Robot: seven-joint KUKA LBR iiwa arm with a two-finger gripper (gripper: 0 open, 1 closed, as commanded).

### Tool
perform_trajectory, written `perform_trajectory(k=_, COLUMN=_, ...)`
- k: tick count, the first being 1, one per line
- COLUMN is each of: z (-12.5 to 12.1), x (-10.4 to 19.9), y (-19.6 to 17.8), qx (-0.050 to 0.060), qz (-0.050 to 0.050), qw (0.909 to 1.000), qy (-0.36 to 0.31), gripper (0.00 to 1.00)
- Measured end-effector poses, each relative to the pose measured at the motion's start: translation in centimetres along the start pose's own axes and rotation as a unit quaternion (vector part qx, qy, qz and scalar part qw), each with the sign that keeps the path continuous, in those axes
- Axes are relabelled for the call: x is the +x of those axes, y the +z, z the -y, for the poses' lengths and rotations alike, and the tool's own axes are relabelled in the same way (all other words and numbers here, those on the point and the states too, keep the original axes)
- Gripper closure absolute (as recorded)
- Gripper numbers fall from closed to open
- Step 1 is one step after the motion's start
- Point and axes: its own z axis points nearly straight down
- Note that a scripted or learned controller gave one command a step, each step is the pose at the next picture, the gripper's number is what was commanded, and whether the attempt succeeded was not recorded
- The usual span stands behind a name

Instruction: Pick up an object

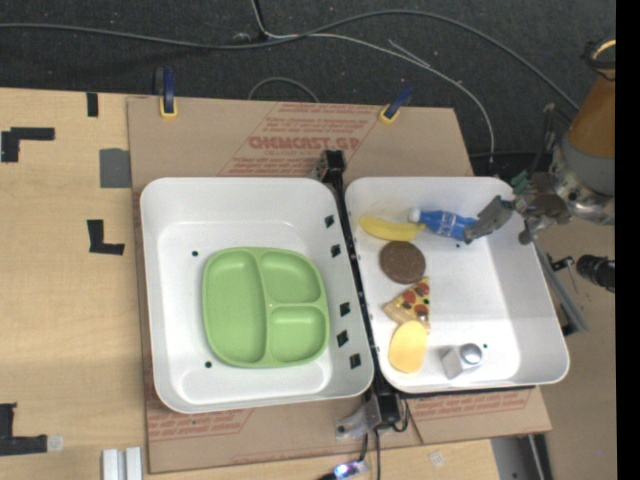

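Gripper (507, 219) hangs released at three o'clock, beside a blue bottle (443, 223): probably light, stiff, slippery; grasp mid-body.

Around the cookie (402, 261) in the right bin (520, 298): banana (388, 229) and bottle (443, 223) behind, pizza slice (410, 303) in front. The tray (264, 306) lies in the left bin (170, 268).

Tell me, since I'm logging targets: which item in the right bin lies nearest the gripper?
The blue bottle, right beside the gripper; the banana and cookie lie farther left.
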Motion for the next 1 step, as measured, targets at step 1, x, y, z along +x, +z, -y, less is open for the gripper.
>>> perform_trajectory(k=1, z=-0.22, x=0.06, y=-0.66, qx=-0.006, qz=0.001, qw=1.0000, qy=-0.002, gripper=0.00)
